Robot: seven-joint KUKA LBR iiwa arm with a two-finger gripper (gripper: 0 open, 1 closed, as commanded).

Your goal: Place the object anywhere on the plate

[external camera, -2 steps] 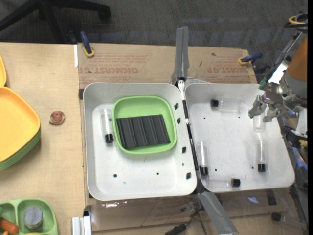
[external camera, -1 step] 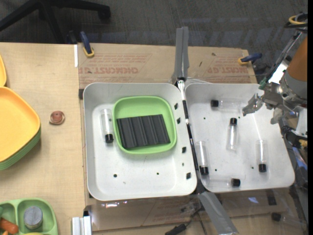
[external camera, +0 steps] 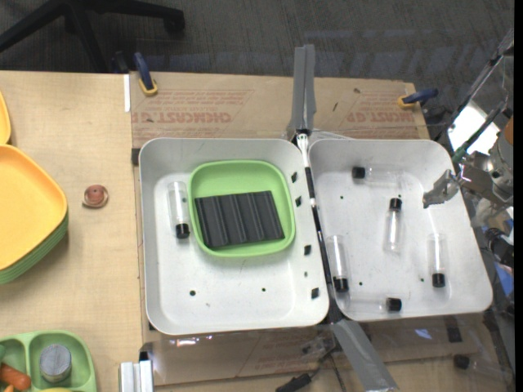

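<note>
Nearest the camera, at the front rim of the right bin, a small black cap lies on the white floor. Just behind it lie two clear vials with black caps, one beside the wall between the bins and one toward the right side. A third clear vial lies farther back near the middle of this bin, cap pointing away, and a fourth rests near the rear wall. The left bin holds a green plate with a dark ribbed mat lying flat on it; another clear vial lies on the bin floor just beside the plate's left edge, off the plate. The gripper hangs over the right bin's right side, apart from every vial, with nothing between its fingers; whether they are spread or pressed together cannot be told from this angle. On the bench to the left sit stacked yellow plates, a small reddish knob and a green divided tray. Farthest back, clamps pin brown cardboard to the bench.
</note>
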